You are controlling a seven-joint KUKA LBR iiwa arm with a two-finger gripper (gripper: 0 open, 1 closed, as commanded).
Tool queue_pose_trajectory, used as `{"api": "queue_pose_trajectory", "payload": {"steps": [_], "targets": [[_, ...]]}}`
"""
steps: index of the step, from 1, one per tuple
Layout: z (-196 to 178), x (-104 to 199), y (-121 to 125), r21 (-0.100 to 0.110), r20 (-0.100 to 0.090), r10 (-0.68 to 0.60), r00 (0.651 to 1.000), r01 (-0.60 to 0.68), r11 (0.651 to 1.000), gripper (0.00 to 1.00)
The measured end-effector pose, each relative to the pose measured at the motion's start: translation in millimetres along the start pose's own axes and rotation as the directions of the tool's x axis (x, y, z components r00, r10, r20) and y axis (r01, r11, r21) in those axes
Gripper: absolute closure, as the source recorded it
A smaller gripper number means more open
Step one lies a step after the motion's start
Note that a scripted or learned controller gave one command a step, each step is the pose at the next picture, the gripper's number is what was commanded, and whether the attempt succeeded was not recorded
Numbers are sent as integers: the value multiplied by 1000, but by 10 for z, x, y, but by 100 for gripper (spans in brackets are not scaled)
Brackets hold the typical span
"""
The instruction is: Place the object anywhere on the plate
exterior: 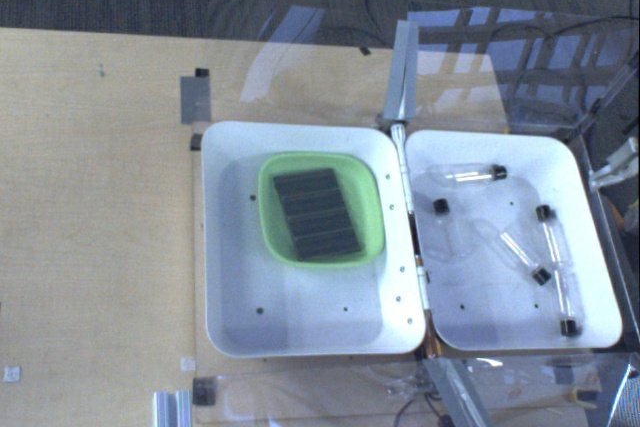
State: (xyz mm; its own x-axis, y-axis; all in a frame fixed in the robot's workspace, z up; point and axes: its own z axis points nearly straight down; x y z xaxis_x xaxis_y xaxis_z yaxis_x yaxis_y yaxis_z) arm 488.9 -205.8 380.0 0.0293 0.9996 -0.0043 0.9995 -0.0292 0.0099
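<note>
A green square plate with raised edges sits in the upper middle of the left white bin. On the plate lies a dark grey ridged rectangular block, flat and slightly turned, well inside the rim. The right white bin holds several clear plastic tubes with black caps: one near its top, a short slanted one, and a long one along its right side. A loose black cap rests at the bin's left.
The two bins meet at a narrow seam with a grey metal bar behind it. Bare wooden bench stretches to the left. Cables and metal framing crowd the upper right.
</note>
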Motion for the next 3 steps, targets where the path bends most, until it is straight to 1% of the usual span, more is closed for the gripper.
{"api": "queue_pose_trajectory", "payload": {"steps": [1, 2, 3], "targets": [[-395, 44, 3, -2, 1, -224, 975, 224, 975, 0], [279, 0, -2, 1, -2, -421, 907, 421, 907, 0], [73, 0, -3, 0, -1, -322, 947, 322, 947, 0]]}}
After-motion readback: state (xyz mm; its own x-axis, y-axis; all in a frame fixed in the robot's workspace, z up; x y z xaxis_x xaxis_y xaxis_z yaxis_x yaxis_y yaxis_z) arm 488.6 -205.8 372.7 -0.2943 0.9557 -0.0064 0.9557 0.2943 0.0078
